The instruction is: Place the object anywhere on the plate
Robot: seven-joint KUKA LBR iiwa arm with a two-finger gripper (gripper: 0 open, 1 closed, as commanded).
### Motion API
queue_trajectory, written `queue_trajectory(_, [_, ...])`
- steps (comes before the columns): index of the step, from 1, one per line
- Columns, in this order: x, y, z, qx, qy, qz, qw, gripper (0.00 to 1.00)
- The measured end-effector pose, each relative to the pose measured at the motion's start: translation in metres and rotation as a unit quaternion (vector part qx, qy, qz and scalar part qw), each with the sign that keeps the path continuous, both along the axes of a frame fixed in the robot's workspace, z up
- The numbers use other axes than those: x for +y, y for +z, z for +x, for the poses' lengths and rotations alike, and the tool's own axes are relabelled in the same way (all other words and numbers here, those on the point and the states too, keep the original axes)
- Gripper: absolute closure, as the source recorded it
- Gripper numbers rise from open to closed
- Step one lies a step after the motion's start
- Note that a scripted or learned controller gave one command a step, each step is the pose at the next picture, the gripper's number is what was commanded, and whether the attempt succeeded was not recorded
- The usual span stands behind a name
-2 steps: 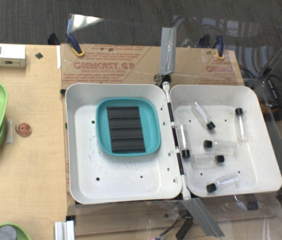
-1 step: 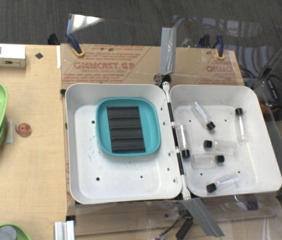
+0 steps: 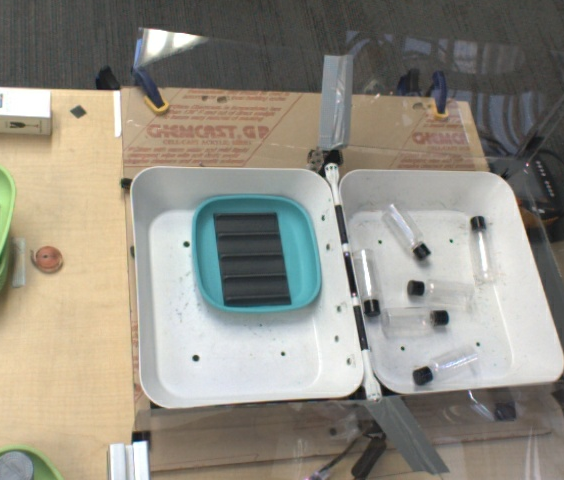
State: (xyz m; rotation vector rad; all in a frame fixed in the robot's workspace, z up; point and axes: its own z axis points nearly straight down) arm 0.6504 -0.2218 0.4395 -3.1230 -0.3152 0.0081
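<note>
1. Wooden bench under dark carpeted surroundings; two white bins side by side, cardboard behind.
2. Left bin [image 3: 162,368]: teal plate [image 3: 307,258] near its back edge, black ribbed insert on it.
3. Right bin [image 3: 522,358]: clear vials with black caps, scattered; one vial [image 3: 405,233] near the back edge, another at the front edge.
4. Claw state: cannot tell.
5. Vials look light, rigid, slippery, prone to rolling; grip mid-barrel across the tube.

Dark carpet floor [image 3: 262,8], wooden bench [image 3: 52,368]
</note>
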Motion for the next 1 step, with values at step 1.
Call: queue_trajectory(1, [-0.0003, -0.0003, -0.0051, 0.000, -0.001, 0.0002, 1.0000, 0.00])
